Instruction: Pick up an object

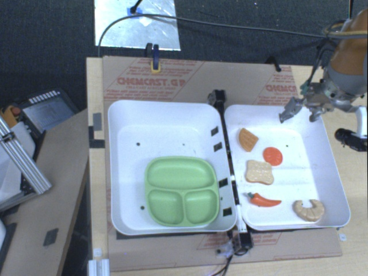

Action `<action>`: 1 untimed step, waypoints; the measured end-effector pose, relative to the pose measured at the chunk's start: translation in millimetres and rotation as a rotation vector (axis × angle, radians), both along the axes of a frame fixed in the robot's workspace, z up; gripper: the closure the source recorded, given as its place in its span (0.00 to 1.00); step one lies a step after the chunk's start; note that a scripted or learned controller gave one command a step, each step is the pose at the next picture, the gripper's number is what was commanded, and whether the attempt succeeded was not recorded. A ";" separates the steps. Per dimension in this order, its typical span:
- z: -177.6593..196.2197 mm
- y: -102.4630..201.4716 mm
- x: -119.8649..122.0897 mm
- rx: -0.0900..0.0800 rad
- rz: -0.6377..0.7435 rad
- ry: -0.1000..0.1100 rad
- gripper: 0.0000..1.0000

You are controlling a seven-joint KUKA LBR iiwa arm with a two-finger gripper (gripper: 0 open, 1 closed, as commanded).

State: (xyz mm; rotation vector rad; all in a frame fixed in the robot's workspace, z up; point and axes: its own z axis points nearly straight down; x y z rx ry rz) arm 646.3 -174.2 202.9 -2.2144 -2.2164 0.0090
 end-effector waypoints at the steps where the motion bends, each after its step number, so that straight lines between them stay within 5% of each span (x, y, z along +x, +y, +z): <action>1: 7.5 0.3 2.9 -0.002 0.002 -0.012 0.00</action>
